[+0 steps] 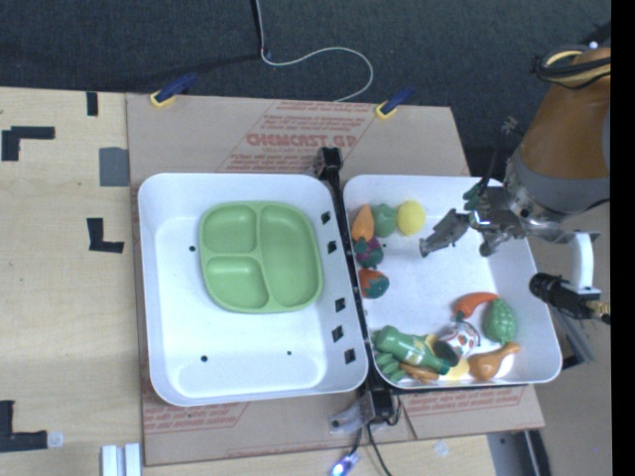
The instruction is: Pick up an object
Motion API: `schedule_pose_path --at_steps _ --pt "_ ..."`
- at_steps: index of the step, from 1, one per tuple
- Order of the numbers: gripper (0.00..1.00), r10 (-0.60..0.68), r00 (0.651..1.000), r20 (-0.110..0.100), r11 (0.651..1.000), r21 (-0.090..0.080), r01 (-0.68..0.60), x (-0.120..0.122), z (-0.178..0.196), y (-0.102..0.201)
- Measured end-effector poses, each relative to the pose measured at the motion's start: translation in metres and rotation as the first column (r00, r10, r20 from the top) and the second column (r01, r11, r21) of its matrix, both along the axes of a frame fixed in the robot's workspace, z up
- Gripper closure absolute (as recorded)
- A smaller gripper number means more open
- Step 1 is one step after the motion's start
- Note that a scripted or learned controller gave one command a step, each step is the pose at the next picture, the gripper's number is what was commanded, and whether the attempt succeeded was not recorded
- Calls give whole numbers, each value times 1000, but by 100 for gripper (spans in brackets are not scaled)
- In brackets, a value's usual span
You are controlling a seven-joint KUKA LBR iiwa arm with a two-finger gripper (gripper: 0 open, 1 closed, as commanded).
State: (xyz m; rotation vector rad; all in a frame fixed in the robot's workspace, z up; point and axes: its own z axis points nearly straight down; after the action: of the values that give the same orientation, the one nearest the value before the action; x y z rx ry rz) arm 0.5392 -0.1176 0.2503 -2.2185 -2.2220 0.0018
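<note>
Above the right bin [544, 367], the gripper [462, 232] hangs with fingers spread, grasping nothing. One yellow lemon [410, 217] lies just beside at nine o'clock; one green divided plate [262, 256] occupies the left bin [169, 365].

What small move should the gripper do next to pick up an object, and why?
Probably shift the gripper a little toward the yellow ball and then lower. Its fingers look open with nothing between them, over a bare part of the right bin. The ball lies closest to it and mostly apart from the other toys, so it seems the easiest target.
</note>
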Motion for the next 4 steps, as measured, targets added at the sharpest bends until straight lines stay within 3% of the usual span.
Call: schedule_pose_path --at_steps 1,2,3,4 --pt "0 3 1000 21 1000 -3 -3 -28 235 29" --pt "100 1 1000 2 1000 -3 -1 -27 235 29" --pt "100 5 1000 0 1000 1 -5 -56 227 87" --pt "100 6 1000 5 1000 0 -6 -42 259 145"
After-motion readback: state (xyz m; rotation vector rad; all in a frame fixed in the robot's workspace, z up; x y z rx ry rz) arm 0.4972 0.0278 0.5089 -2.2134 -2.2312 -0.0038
